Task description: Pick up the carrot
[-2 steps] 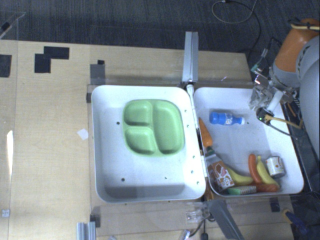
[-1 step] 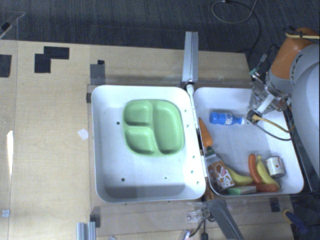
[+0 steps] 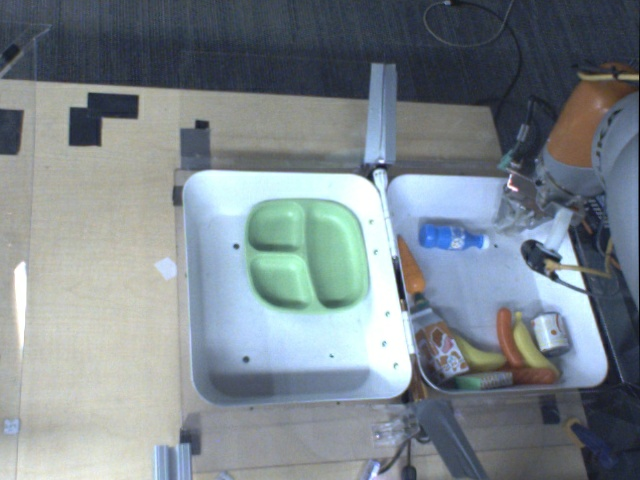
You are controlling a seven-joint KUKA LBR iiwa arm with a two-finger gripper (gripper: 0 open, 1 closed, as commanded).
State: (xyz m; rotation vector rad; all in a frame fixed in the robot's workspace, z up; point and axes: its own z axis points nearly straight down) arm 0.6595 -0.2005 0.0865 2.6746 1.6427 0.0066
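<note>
Carrot (image 3: 409, 270): lies along the left wall of the right bin (image 3: 480, 193), about midway down that wall, pressed against the divider between the two bins.
Gripper (image 3: 528, 211): hangs over the right bin's far right corner, well apart from the carrot; whether it is apart or together cannot be told.
Risk, wall: the carrot touches the bin wall, so a finger coming down on that side may strike the rim or push the carrot aside instead of straddling it.
Risk, wrong pick: an orange-red sausage-like item (image 3: 512, 340) sits by the near edge next to a banana (image 3: 475, 353); its colour resembles the carrot's and could draw the grasp.
Risk, clutter: the snack packet (image 3: 437, 344) lies just below the carrot's near end and may get nudged.
Other items: a blue bottle (image 3: 452, 236) near the far edge, a small can (image 3: 549, 334) by the right wall, a green divided plate (image 3: 306, 253) in the left bin (image 3: 215, 298).
Hard to see: the carrot's full length is partly masked by the wall; the fingertips blur into cables and a dark object (image 3: 541, 256) beneath the wrist.
</note>
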